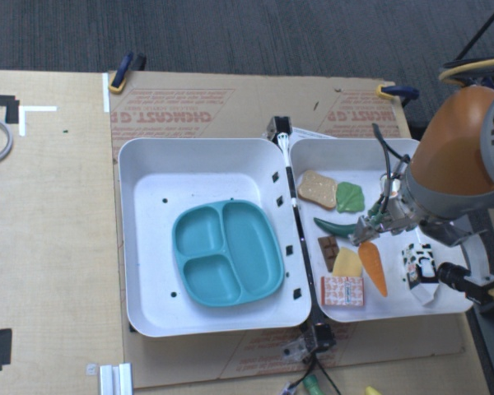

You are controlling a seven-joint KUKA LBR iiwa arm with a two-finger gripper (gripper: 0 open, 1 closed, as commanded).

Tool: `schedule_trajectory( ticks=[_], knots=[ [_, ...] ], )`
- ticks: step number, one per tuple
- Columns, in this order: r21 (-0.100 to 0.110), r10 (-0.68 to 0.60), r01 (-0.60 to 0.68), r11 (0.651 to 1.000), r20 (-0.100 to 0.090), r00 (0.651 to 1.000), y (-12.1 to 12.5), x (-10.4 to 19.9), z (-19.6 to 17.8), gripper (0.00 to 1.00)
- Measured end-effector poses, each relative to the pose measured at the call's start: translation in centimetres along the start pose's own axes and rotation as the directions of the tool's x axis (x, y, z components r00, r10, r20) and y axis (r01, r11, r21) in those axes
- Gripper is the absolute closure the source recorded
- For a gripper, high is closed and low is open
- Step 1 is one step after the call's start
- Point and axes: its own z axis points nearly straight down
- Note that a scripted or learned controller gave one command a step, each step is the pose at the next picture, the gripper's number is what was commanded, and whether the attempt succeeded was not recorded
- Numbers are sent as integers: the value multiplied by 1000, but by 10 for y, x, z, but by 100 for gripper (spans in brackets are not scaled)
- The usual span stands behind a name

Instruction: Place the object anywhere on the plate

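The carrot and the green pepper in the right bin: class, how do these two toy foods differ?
The carrot is orange; the green pepper is dark green. The carrot is thick and tapers toward the bin's near edge, while the pepper is slim and curved. The carrot lies lengthwise, near to far; the pepper lies crosswise. Both lie in the right bin, near the gripper.

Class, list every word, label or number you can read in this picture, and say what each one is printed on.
Red print on the cardboard sheet under the bins: upside down and too blurred to read for sure.
Small red-and-white packet in the right bin: markings too small to read.
Teal plate: no text.
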Motion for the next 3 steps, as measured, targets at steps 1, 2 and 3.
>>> schedule_trajectory(
  ticks=[1, 2, 3],
  knots=[
    [2, 43, -43, 999, 0, 999, 3, 85, -24, 100],
    [3, 164, -164, 986, 1, 986, 61, 162, -46, 100],
    [3, 164, -164, 986, 1, 986, 61, 162, -46, 0]
  ],
)
